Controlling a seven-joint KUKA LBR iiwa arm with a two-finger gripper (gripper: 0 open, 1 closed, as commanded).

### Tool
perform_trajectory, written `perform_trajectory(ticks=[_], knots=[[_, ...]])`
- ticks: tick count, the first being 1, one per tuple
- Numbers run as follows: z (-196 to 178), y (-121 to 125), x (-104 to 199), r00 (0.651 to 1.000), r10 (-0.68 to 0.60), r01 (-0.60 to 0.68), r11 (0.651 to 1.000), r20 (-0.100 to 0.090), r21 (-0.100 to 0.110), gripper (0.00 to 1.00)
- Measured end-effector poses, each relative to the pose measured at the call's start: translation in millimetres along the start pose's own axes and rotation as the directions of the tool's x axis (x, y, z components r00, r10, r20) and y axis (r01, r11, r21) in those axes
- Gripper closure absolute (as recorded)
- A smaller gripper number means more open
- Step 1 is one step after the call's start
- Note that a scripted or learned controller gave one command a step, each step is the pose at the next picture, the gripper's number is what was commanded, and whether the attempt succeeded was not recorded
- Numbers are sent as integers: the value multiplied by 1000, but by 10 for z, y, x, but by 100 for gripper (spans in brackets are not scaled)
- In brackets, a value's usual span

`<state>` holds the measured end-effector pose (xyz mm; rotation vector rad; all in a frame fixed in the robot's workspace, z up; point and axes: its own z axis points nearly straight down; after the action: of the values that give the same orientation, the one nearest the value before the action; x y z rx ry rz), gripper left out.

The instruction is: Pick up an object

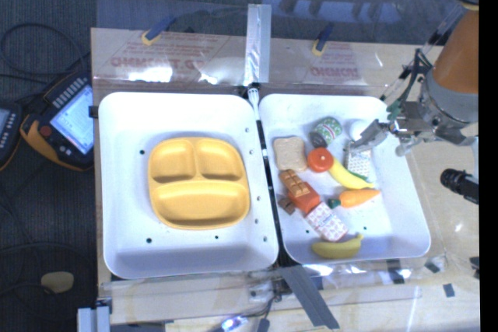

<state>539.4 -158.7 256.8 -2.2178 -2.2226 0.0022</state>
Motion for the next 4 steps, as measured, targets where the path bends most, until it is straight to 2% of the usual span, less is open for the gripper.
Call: perform_trajectory(ticks=[1,2,3,4], knots=[[-84,6,10,1000,-2,2,1000,-1,1,100],[-84,5,10,1000,-2,2,1000,-1,2,0],[-165,11,20,1000,-4,4,1000,-3,3,100],[-165,11,21,1000,-4,4,1000,-3,3,0]])
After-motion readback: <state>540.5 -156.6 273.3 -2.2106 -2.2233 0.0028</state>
